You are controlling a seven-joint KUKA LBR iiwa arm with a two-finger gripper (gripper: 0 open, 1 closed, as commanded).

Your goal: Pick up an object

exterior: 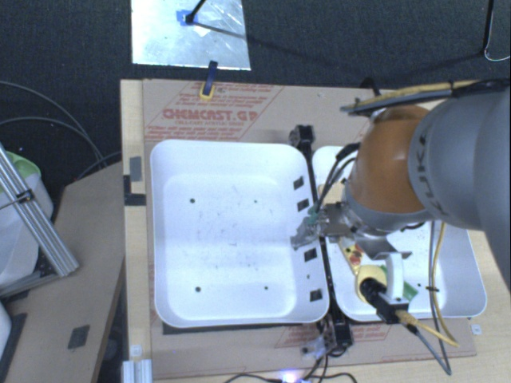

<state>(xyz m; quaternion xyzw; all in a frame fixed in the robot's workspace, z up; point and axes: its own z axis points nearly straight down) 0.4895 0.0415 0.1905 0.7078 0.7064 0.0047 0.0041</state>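
Where the gripper hangs low over the wall between the two bins, we cannot tell whether it is parted or closed. Just to its right in the view, inside the right bin, we make out a small red and yellow object, and further right and nearer the front edge a green object, both partly hidden under the arm. To the gripper's left lies the left bin, its white floor marked with a few dark specks.

Robot lab. Bench with white bins, grey arm, loose cables, aluminium rails. Dark carpet around.
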